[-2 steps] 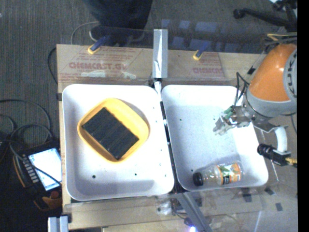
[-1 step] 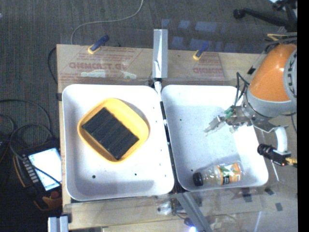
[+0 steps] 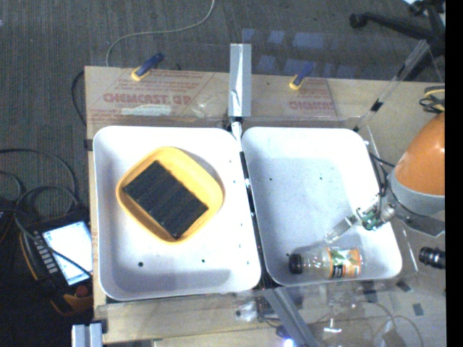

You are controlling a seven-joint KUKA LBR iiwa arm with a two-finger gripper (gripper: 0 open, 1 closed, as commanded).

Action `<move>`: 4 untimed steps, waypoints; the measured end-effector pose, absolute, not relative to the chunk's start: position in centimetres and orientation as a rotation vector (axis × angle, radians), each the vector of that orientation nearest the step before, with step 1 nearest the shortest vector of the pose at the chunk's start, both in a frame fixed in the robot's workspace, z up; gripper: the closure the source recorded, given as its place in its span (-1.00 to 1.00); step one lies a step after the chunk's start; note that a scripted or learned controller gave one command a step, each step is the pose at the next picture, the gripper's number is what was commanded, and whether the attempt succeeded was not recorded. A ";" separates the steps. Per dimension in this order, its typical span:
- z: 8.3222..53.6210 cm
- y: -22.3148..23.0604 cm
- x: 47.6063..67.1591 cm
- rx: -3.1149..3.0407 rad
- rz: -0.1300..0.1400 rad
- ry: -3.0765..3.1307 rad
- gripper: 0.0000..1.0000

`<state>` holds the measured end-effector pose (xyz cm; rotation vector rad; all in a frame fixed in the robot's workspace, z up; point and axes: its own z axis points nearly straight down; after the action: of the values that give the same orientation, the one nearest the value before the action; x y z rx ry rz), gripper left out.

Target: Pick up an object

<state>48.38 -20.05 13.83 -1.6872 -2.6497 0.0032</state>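
Observation:
A clear plastic bottle [image 3: 327, 262] with an orange label and a dark cap lies on its side near the front edge of the right bin [image 3: 304, 165]. A yellow dish [image 3: 137, 172] sits in the left bin [image 3: 116, 273], with a black ribbed square pad [image 3: 165, 199] lying on it. My gripper [image 3: 354, 224] reaches in from the right, low over the right bin's right side, just above and to the right of the bottle. Nothing is visibly held in it. The arm's orange band [image 3: 427, 161] is at the right edge.
Behind the bins, a board [image 3: 166, 100] carries two blue-and-yellow clamps [image 3: 147, 66] and an upright metal post [image 3: 239, 78] between the bins. A tablet [image 3: 61, 248] and cables lie on the floor at left. A chair base [image 3: 405, 20] stands at the top right.

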 end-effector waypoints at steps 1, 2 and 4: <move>23.0 -19.5 49.7 -2.390 0.004 -2.042 -1.00; 19.9 -19.7 48.4 -2.374 0.005 -2.057 -1.00; 29.0 -18.0 48.5 -2.419 0.003 -2.009 -1.00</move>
<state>48.49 -17.98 29.02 -2.4188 -2.0093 0.0034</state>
